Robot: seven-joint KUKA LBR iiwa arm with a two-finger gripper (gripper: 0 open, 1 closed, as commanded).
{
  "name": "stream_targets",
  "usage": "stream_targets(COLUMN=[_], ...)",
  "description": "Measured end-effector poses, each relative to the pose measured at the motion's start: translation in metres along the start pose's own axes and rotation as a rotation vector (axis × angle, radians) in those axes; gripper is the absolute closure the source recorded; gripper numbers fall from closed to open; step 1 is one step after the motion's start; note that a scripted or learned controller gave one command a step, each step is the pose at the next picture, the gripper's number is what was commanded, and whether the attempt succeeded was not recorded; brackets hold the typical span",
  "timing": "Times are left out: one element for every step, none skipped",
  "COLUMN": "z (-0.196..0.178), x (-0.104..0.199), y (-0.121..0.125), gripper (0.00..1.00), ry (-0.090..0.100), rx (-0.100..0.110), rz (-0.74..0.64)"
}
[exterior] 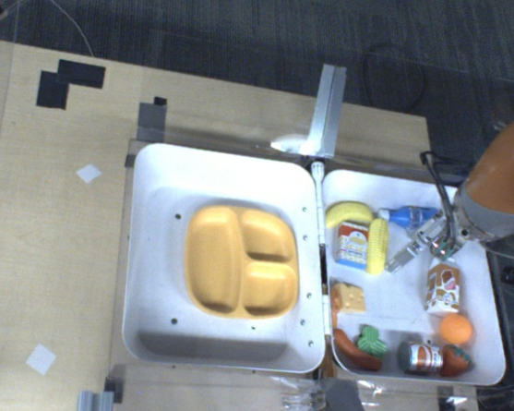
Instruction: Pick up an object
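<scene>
The gripper hangs low in the right bin, fingers spread and gripping nothing. The corn lies just beside it, touching the red carton. Risk: closing here may nudge both aside.

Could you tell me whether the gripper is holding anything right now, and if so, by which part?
Nothing is held. The gripper hangs over the right bin with nothing between its fingers, beside the corn cob and below the blue bottle.
</scene>
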State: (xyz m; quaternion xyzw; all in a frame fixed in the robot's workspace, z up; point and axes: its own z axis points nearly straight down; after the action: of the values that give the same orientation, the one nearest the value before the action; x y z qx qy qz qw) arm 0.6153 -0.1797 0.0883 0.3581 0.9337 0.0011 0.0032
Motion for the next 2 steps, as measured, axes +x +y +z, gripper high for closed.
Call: stream_targets(z=[0.0,0.001], x=[0.001,-0.005], y=[0.053,0.069], gripper=[0.0,0.0], ry=[-0.006,-0.002], rx=[0.0,0.022], rz=[0.302,0.284])
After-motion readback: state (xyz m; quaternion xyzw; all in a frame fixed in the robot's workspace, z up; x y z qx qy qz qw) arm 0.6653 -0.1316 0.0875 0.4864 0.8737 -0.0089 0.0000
